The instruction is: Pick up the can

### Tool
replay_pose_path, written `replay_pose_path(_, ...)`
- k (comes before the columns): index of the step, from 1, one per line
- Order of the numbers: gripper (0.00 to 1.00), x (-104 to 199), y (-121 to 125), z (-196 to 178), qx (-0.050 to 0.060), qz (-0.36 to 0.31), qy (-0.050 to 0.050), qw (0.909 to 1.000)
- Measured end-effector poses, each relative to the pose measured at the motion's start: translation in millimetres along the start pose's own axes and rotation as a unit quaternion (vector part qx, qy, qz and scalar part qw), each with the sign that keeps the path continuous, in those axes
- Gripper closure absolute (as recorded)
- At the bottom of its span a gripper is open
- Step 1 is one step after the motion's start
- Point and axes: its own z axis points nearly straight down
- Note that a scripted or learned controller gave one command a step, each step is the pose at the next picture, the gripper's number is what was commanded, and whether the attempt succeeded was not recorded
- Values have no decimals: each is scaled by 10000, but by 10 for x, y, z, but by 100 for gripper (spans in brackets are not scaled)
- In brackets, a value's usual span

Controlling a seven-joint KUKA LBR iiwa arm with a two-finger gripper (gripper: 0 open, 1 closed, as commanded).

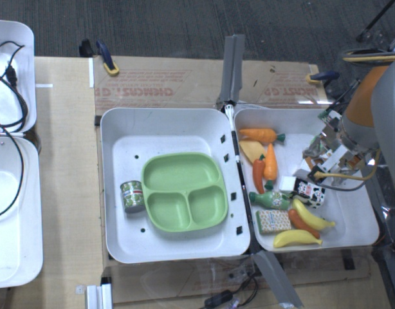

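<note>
Two bins apart: my claw [316,154] hangs over the right bin [365,227], finger state unclear; approach step, must cross to can [131,196] beside green tray [184,192].

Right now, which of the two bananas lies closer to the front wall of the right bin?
The lower banana, lying nearly level beside the cracker-like block. The other banana lies slanted above it, farther from that wall.

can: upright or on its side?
On its side. The can lies in the left bin, its green label wall facing up, just left of the green divided tray.
</note>
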Motion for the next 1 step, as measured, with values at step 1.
replay_pose_path(1, 0, 425, 483, -866, -3, 1763, 3, 9843)
